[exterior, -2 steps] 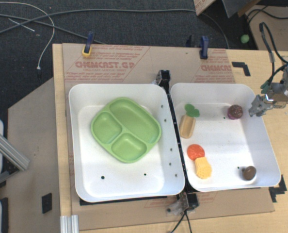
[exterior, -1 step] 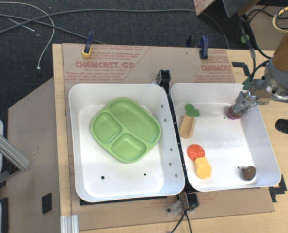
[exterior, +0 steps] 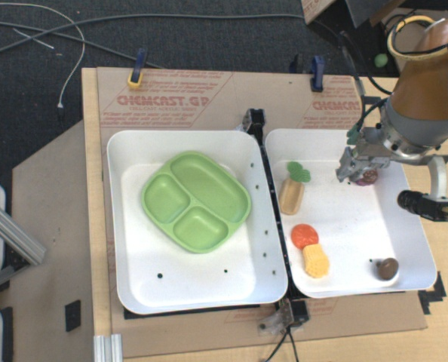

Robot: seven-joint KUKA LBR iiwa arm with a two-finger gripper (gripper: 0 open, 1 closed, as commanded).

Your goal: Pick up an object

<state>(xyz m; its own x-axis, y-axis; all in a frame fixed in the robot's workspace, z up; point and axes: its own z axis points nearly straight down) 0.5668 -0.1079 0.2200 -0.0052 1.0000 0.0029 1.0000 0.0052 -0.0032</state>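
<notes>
The right bin (exterior: 405, 236) holds several small items: a green piece (exterior: 299, 173) at its upper left, a tan block (exterior: 291, 197) just below it, a red-orange round piece (exterior: 305, 235), a yellow-orange piece (exterior: 316, 262) and a brown round piece (exterior: 388, 268) near the front right corner. My gripper (exterior: 357, 173) hangs low over the bin's upper right area, right above a dark purple item (exterior: 368, 176) that is partly hidden under it.
The left bin (exterior: 133, 262) holds a green divided plate (exterior: 196, 200). A black clip (exterior: 254, 120) sits at the top of the wall between the bins. Blue clamps (exterior: 138, 67) (exterior: 317, 74) pin the cardboard base. A black part (exterior: 428, 204) sticks out at the right.
</notes>
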